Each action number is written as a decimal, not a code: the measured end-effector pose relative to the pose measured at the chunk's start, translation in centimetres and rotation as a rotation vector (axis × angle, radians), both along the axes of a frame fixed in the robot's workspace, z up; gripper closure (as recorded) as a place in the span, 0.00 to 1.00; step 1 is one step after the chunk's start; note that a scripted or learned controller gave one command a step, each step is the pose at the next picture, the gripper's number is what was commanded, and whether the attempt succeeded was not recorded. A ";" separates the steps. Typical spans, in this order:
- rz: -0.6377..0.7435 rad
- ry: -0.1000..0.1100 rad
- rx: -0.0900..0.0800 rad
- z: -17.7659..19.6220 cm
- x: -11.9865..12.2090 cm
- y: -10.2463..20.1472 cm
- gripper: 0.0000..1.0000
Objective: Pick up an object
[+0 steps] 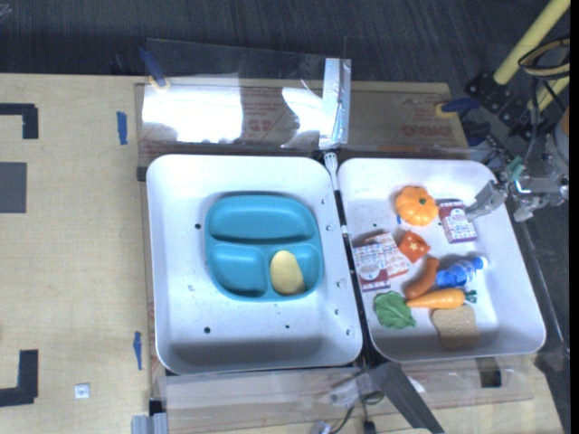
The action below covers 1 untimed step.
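Observation:
The right bin (362,188) holds several toy foods: an orange pumpkin (416,204), a red-and-white packet (457,221), a larger printed packet (380,259), a small red piece (413,244), a brown sausage (422,278), a blue bottle (460,271), a carrot (439,299), a green leaf (393,310) and a slice of bread (455,322). My gripper (493,197) hangs over the right bin's far right rim, just right of the red-and-white packet, amid cables. Nothing is seen held in it.
The left bin (172,242) holds a blue divided tray (258,224) with a yellow egg-shaped piece (287,271) in its lower right section. A clear plastic sheet (244,107) stands behind the bins. A yellow pole (538,25) and cables crowd the upper right.

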<state>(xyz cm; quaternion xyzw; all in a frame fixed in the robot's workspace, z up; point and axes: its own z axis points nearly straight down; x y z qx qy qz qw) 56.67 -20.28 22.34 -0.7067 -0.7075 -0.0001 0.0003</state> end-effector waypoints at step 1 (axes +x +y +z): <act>-0.033 0.003 0.002 -10.3 5.7 3.0 0.00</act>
